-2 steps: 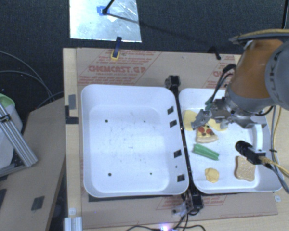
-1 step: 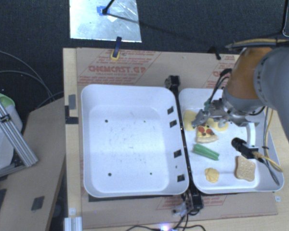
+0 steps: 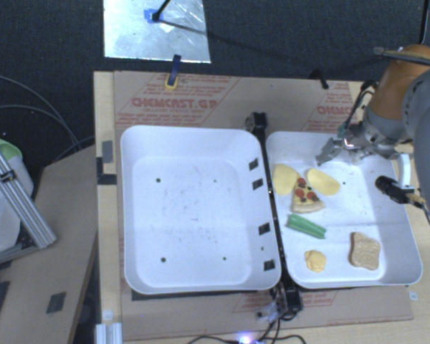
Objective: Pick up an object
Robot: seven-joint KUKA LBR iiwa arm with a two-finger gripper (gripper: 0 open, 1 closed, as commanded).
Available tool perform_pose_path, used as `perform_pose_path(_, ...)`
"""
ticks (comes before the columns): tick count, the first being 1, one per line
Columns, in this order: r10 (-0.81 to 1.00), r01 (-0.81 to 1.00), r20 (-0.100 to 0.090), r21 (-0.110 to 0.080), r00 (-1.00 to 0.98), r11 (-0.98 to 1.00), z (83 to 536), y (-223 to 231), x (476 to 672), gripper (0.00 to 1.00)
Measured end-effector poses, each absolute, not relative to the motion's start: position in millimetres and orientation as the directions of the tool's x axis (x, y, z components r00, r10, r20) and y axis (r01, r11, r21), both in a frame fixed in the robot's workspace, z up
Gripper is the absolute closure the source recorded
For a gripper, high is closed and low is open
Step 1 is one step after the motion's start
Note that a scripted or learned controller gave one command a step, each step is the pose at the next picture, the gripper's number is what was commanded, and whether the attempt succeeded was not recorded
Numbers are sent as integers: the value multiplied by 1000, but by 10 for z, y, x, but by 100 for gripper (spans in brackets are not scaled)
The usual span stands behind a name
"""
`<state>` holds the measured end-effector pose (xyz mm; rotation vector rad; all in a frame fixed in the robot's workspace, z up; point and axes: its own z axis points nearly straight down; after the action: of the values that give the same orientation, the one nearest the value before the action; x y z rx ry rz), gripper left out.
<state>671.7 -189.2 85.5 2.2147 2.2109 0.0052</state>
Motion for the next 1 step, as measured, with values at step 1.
perform_pose_path(1,1000,1000,1,4,-10,10,910,-807,6392,0)
